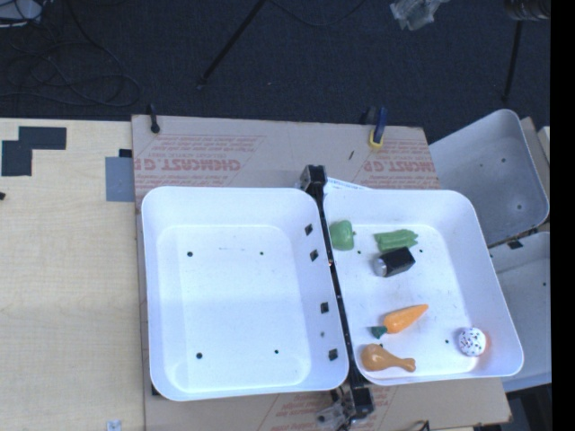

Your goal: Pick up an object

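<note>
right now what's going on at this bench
Nothing is being handled at this moment. Two shallow white bins sit side by side; the right bin holds a toy carrot, an orange drumstick-shaped toy, a white spotted ball, two green pieces and a small black and silver object. All lie loose, and no pick has started.

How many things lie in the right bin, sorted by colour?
Green: 2, a lump and a pepper
Orange: 2, a carrot and a drumstick
Black: 1, a cylinder
White: 1, a ball
Total: 6
</note>
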